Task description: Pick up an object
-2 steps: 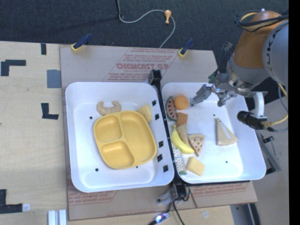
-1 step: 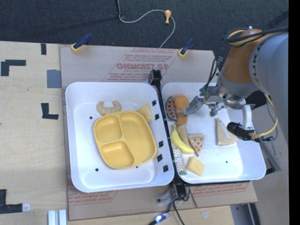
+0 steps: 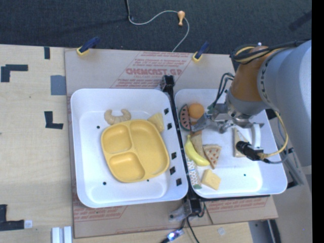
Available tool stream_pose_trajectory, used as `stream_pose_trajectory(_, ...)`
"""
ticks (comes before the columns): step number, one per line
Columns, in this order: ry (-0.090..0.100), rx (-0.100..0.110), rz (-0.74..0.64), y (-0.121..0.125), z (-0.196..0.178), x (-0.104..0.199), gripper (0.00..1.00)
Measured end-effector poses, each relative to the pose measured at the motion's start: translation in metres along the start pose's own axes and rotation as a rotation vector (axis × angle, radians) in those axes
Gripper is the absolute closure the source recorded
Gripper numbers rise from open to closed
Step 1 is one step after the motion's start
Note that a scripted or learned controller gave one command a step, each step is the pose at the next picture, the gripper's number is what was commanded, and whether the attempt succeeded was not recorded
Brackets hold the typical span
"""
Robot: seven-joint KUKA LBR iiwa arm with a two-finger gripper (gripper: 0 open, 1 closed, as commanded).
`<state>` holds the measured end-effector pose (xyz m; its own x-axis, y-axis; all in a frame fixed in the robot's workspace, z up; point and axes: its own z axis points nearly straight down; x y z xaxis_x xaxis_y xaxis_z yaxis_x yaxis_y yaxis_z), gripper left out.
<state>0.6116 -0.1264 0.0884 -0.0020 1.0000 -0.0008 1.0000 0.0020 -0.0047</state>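
Several foods: crowding the right bin (image 3: 263, 184) — banana (image 3: 195, 153), pizza slice (image 3: 212, 154), cheese (image 3: 211, 179), orange (image 3: 196, 110).
Fingers (image 3: 202, 124): hovering over the banana; opening — cannot tell.
Risk: clipping neighbours, missing the pick.

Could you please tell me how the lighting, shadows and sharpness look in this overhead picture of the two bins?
Camera view: light is even and soft, without harsh glare on the shallow white plastic left bin; the yellow three-compartment plastic tray casts a faint shadow; the grey arm with orange band looks slightly soft at the right, while the yellow toy banana stays reasonably sharp.
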Motion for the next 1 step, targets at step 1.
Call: stream_pose_trajectory(1,0.003,-0.003,-0.001,0.0010,-0.0133,0.0012,1.00)
